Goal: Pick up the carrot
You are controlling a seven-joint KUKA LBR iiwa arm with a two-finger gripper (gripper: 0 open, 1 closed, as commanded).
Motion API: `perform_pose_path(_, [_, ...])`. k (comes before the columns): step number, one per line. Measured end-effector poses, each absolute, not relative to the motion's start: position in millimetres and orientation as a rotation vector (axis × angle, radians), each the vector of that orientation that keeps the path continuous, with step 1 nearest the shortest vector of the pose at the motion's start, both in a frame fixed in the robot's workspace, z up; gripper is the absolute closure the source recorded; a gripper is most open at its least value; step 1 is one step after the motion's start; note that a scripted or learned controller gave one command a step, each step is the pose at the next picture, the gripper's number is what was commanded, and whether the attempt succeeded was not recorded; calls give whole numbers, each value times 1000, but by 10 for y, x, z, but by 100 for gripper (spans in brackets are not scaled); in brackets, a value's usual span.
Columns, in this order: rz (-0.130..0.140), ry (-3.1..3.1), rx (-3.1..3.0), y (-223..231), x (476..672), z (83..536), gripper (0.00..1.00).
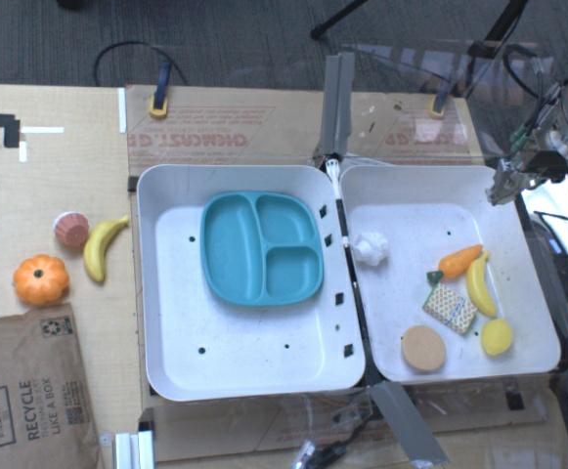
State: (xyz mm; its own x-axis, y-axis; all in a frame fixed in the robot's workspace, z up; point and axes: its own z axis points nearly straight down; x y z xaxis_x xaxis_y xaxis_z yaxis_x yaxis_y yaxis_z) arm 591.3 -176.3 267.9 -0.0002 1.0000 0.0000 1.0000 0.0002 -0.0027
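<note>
The carrot (pixel 459 260) is small and orange with a green tip at its left end. It lies in the right bin (pixel 411 208), right of centre, touching the top of a yellow banana (pixel 480 284). My gripper (pixel 502 186) hangs over the bin's far right rim, above and to the right of the carrot and well apart from it. Nothing shows in its grasp.
The right bin also holds a white crumpled lump (pixel 369 248), a patterned square (pixel 450 307), a lemon (pixel 497 337) and a tan disc (pixel 423 348). A teal divided plate (pixel 262 247) lies in the left bin. A pumpkin (pixel 41 279) and a second banana (pixel 103 247) sit on the bench.
</note>
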Motion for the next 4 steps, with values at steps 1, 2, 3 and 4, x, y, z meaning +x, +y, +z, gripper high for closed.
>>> perform_pose_path(1, [2,-2227,-2214,-2114,5767,1385,0])
perform_pose_path(2, [-25,-2481,-2020,-1783,5606,1151,0])
perform_pose_path(3, [-24,-2663,-1778,-1389,5390,1145,0])
perform_pose_path(4, [-23,-2930,-1270,-1071,5305,1110,0])
